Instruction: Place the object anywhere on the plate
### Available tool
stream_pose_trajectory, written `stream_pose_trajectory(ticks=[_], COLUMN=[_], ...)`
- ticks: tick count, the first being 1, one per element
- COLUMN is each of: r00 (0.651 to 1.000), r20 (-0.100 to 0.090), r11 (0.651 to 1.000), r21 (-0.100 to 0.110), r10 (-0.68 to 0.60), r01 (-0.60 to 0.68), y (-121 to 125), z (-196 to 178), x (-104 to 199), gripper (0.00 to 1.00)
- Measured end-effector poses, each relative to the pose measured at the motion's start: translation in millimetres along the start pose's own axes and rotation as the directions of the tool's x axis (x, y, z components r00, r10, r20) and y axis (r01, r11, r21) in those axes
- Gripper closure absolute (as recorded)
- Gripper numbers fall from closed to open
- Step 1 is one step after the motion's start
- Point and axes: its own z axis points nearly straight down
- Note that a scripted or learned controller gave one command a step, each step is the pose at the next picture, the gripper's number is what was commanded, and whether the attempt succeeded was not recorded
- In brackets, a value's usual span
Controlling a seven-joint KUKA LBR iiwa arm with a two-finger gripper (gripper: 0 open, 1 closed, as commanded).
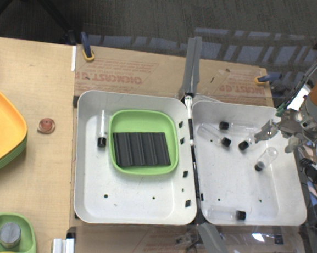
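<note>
Even, bright overhead lighting; soft faint shadows; mild glare on the glossy white plastic bins (pixel 134 212); focus slightly soft.

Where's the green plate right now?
In the camera view, the green plate sits in the left bin, toward its back, a dark ridged block lying on it.

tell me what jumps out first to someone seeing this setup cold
The green plate in the left bin draws the eye first, with a dark ribbed block lying on it and a clear vial beside it on the bin floor. In the right bin, several small clear vials with black caps lie scattered, and the end effector sits over that bin's far right corner.
</note>
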Motion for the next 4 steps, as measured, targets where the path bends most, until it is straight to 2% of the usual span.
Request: stream_pose_trajectory(ticks=[1, 2, 3, 4], r00=[0.996, 0.961, 0.944, 0.905], r20=[-0.001, -0.001, 0.0, -0.001], r11=[0.996, 0.961, 0.944, 0.905], r21=[0.0, 0.001, 0.002, 0.002], r10=[0.09, 0.277, 0.33, 0.426], r01=[-0.09, -0.277, -0.33, -0.426], y=[-23, -45, -62, -83], z=[-26, -39, -24, -30], x=[3, 4, -21, -33], gripper=[0.0, 0.0, 0.0, 0.0])
